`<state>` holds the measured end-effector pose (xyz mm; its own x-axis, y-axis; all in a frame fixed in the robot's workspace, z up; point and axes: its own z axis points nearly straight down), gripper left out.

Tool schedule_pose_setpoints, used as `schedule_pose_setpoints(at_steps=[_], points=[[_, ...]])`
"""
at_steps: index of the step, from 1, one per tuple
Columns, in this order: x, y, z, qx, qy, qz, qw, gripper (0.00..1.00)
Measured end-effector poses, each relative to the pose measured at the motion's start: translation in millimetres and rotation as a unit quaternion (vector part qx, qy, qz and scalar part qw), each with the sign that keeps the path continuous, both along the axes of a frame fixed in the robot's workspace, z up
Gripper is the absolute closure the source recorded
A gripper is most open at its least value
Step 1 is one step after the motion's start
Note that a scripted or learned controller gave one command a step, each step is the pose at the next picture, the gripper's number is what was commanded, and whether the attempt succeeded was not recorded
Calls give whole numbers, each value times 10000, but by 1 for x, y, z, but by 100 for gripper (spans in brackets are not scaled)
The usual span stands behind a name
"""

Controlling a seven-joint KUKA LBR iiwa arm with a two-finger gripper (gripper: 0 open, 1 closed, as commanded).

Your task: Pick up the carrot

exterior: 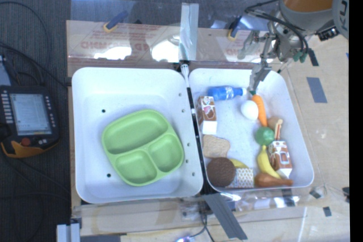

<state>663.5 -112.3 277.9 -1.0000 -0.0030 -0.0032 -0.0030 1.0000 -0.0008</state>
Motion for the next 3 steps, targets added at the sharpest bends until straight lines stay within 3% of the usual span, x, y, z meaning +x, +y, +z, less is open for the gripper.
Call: schedule_pose_setpoints(at_steps=[1, 2, 3], points=[[-41, -48, -115, 11, 49, 743, 9972, 0], [-24, -79, -181, -9, -18, 926, 9957, 0], [-24, -78, -172, -21, -25, 924, 9957, 100]])
